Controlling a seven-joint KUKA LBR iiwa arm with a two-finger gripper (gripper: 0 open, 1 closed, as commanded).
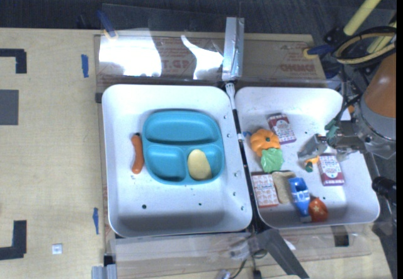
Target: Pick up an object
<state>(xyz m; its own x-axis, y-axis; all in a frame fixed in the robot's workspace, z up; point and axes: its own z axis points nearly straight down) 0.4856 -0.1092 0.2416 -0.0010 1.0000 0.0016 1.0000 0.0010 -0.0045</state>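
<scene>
The right bin (359,208) holds several small objects. An orange toy (264,140) sits above a green one (272,160) near the bin's left wall. Three red-and-white cartons lie around them: one (280,128) at the back, one (330,169) on the right, one (265,189) at the front left. A blue toy (298,193) and a red ball (318,210) lie at the front. My gripper (311,148) reaches in from the right and hangs low between the back carton and the right carton, just above a small orange piece (310,162).
The left bin (119,208) bears a blue divided plate (179,130) with a yellow egg-shaped item (199,164) in one compartment. An orange stick-shaped toy (136,153) lies left of the plate. A metal divider (232,48) stands behind the bins. Yellow cables (365,38) hang at the back right.
</scene>
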